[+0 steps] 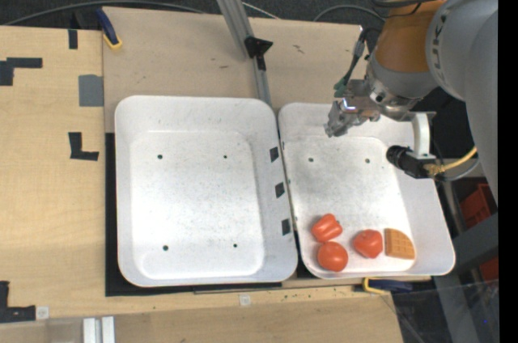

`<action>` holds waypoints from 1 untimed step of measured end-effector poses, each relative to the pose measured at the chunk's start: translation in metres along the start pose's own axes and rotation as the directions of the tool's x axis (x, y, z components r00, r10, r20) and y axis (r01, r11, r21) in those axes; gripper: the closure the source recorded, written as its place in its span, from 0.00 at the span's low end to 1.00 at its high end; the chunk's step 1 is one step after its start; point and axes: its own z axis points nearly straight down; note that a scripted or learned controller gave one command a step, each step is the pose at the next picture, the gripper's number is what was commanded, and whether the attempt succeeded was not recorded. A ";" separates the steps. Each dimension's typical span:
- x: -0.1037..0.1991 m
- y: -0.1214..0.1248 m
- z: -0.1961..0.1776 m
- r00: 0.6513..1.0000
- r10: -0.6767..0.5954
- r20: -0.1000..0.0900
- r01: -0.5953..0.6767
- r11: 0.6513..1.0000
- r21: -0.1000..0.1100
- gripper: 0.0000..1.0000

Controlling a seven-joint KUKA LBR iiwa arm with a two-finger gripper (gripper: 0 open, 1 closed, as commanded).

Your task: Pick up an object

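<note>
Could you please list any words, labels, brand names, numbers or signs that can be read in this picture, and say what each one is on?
"KU": partial raised lettering on the grey arm casing, cut off and at a slant, so the reading is uncertain.
There is no readable text on the two white bins, the bench, the red and waffle-like items or the hand.
The black tape marks on the bench are shapes, not letters.

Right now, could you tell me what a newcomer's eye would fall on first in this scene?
Probably the cluster of small things at the near end of the right bin: three red pieces and an orange waffle-like block. Next, the grey arm with its orange band, its gripper hanging over that bin's far end, well away from them.
</note>
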 end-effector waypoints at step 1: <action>0.000 0.001 -0.048 1.000 0.001 0.001 -0.001 1.000 -0.001 1.00</action>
